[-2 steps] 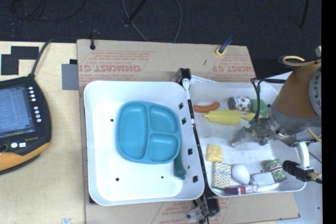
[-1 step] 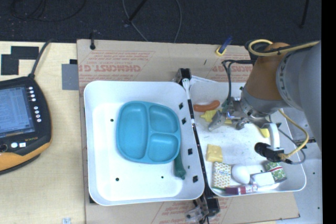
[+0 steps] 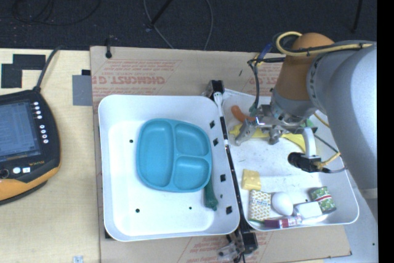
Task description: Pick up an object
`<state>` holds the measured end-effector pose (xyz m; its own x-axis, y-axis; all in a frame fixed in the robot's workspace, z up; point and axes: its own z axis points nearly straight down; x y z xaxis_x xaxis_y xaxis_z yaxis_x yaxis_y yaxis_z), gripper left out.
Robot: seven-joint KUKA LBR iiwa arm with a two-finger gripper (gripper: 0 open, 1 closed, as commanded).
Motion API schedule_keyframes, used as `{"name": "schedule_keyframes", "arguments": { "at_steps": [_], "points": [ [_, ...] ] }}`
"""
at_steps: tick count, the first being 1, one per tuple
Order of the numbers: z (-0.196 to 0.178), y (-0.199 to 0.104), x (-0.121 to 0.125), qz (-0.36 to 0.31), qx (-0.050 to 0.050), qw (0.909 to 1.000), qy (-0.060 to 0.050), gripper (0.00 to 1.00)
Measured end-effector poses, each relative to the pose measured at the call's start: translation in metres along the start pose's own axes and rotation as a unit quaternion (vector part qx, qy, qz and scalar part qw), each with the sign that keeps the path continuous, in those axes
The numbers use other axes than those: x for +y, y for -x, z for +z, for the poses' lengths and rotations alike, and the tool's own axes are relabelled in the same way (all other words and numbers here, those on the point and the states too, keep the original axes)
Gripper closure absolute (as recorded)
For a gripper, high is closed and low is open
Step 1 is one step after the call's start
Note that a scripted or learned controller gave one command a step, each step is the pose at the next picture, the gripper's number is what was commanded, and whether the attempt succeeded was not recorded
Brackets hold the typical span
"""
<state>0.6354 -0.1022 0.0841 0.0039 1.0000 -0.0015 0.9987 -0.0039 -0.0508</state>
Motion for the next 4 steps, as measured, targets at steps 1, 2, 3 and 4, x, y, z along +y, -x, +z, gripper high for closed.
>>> {"name": "schedule_keyframes", "arguments": {
  "at_steps": [1, 2, 3, 4],
  "points": [
    [-0.065, 0.085, 0.004, 0.001, -0.001, 0.9997, 0.025, 0.0],
    [0.001, 0.11, -0.024, -0.001, 0.002, 0.9997, 0.024, 0.0],
    [-0.109, 0.084, 0.007, -0.004, 0.0, 0.9996, 0.029, 0.0],
    [0.0, 0.103, 0.007, -0.002, 0.002, 0.9998, 0.02, 0.0]
  ]
}}
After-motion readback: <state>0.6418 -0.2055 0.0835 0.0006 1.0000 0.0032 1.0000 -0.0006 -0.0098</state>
